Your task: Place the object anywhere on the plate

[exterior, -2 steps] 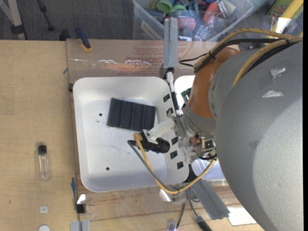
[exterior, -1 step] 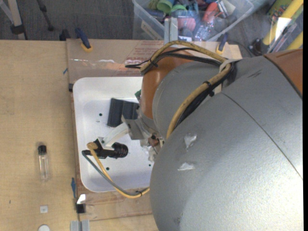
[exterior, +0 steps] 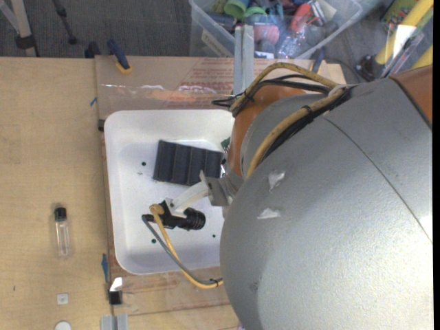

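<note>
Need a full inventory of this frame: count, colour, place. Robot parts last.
block: 1, dark grey, ridged, lying in the bin's far half
bin: 1, white, mid-bench, its right side under the arm
vial: 1, clear with a black cap, on the bench left of the bin
clip: 1, blue, at the bench's far edge
tub: 1, clear, full of mixed coloured items, beyond the bench
arm: 1, grey with an orange band, reaching in from the right over the bin
</note>
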Motion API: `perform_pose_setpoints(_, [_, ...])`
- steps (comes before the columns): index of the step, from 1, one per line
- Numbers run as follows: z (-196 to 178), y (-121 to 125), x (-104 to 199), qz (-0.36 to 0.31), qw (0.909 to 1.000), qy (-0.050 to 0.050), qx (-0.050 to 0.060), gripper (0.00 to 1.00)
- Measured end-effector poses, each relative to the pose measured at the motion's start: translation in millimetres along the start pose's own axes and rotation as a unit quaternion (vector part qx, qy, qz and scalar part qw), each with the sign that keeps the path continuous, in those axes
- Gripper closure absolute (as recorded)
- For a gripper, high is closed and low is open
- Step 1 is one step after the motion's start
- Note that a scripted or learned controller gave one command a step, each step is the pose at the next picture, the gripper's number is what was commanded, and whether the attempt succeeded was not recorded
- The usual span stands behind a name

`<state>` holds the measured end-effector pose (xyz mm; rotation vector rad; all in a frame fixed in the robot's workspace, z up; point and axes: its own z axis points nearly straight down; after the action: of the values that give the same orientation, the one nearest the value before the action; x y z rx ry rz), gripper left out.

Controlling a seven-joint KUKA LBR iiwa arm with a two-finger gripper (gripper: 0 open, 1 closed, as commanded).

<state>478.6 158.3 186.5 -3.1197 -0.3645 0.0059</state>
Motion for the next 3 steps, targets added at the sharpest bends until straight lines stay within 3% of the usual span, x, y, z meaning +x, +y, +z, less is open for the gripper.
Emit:
perform_pose_setpoints(1, [-55, -30, 80, -0.008, 1.0000, 0.003, -0.001, 1.00])
perform_pose_setpoints(2, [23, -61, 28, -0.010, 1.0000, 0.001, -0.001, 1.00])
perform_pose_setpoints(3, [-30, -66, 15, -0.128, 0.9917, 0.000, -0.001, 1.00])
